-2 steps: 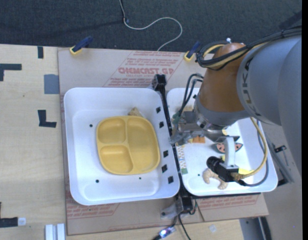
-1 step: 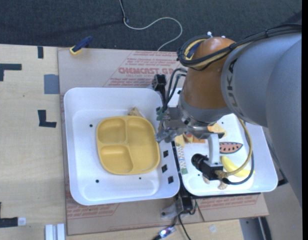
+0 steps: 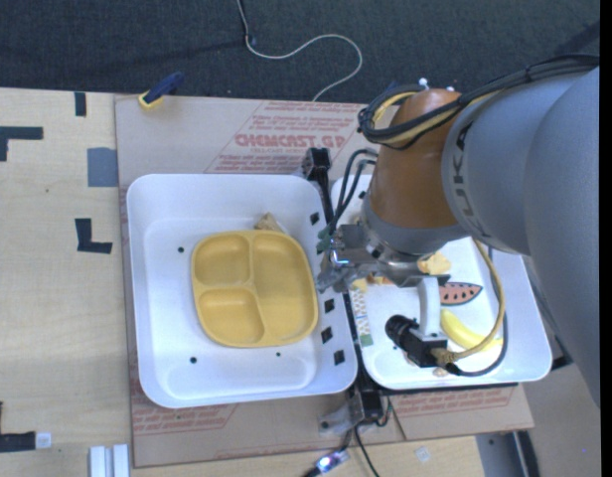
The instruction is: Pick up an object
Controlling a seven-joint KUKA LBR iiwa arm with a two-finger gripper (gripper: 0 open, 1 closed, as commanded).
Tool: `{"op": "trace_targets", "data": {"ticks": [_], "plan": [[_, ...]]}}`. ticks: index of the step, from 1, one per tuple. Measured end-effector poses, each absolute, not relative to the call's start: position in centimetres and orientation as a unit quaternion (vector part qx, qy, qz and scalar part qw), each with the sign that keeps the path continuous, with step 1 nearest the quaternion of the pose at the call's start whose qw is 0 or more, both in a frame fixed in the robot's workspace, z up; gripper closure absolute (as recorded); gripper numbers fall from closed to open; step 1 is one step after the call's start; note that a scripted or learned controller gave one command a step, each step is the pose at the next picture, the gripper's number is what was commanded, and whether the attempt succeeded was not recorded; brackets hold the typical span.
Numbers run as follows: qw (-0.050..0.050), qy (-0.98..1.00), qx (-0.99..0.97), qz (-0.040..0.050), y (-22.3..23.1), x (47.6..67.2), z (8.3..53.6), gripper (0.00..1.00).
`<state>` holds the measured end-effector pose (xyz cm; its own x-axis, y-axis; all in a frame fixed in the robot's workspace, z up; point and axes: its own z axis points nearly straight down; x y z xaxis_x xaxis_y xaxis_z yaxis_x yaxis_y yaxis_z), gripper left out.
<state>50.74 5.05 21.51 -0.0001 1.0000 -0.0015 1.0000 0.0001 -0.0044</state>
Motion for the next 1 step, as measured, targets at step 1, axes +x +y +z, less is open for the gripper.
{"op": "trace_targets", "data": {"ticks": [1], "plan": [[0.001, -0.708, -0.706, 0.0011, 6.45, 51.1, 21.63, 1.0]]}}
